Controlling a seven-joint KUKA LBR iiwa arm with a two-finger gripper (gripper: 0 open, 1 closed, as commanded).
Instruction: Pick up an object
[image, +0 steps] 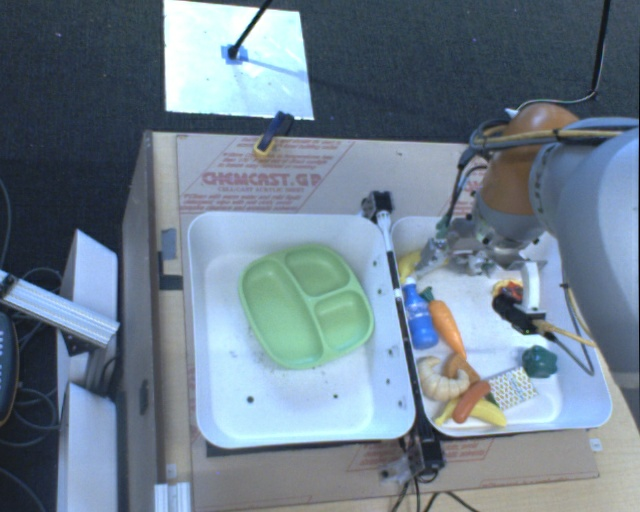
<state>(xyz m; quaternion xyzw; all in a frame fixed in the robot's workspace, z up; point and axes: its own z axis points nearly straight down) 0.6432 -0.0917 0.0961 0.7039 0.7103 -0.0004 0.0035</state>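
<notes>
— What lies in the left bin (215, 330)?
— A green divided plate (305, 305), flat at its centre.
— And the right bin (585, 395)?
— A blue bottle (419, 322), an orange carrot (446, 324), a shrimp toy (438, 378) and a dark green piece (539, 361) crowd its near half. The gripper (470, 252) hangs over its far end; whether the fingers are released or clenched cannot be told.

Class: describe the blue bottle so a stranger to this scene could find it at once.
Find the right bin, the one full of toys. Along its left wall lies the bottle, next to a carrot. It is the only blue thing among orange and yellow neighbours.
</notes>
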